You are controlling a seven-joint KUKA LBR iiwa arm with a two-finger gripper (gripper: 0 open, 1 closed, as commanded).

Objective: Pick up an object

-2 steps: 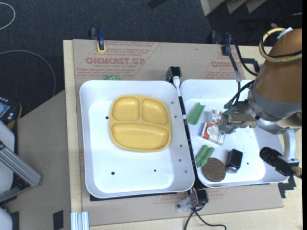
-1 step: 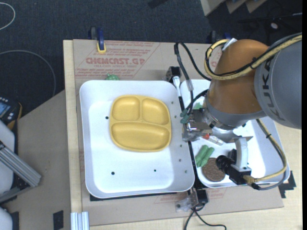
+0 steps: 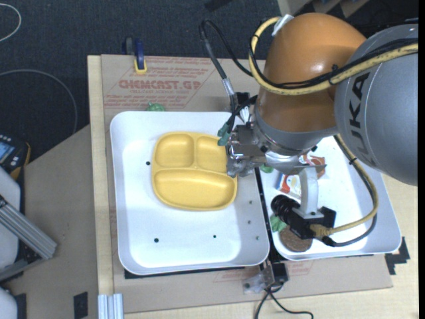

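Two white bins side by side; grey arm (image 3: pixel 372 92) reaches in from right, orange band (image 3: pixel 309 65) bulking over divide. Gripper (image 3: pixel 236 153) low at right edge of yellow divided plate (image 3: pixel 191 171), glossy plastic, three compartments, in left bin (image 3: pixel 133 211). Jaw state: cannot tell. Right bin (image 3: pixel 378 231) holds mixed small items, partly hidden under arm.

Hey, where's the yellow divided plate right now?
In the camera view the yellow divided plate lies in the left white bin, in its upper middle part, with its right edge next to the arm's claw at the divide between the bins.
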